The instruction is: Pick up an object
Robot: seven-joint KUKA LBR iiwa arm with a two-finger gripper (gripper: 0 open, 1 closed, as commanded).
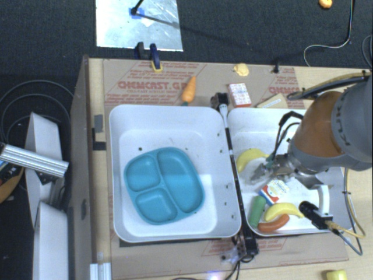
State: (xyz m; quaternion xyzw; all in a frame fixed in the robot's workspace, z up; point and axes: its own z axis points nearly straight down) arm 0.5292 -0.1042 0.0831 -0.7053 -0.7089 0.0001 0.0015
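My gripper point(265, 169) hangs low over the left part of the right bin point(256, 124), just right of a yellow banana-shaped piece point(249, 156) and close to it. I cannot see anything held in it. Below it lies a small white packet with red and blue print point(275, 190). At the bin's front lie a green piece point(256, 209), a second yellow banana point(285, 210) and an orange-red sausage point(273, 226). The grey arm with its orange band point(317, 134) covers the right side of this bin.
The left bin point(169, 118) holds a blue divided plate point(164, 184). On the cardboard behind the bins lie an orange carrot point(188, 89), a small printed box point(239, 94) and a yellow lump point(241, 69). The dividing rims point(230, 156) run close to my gripper's left.
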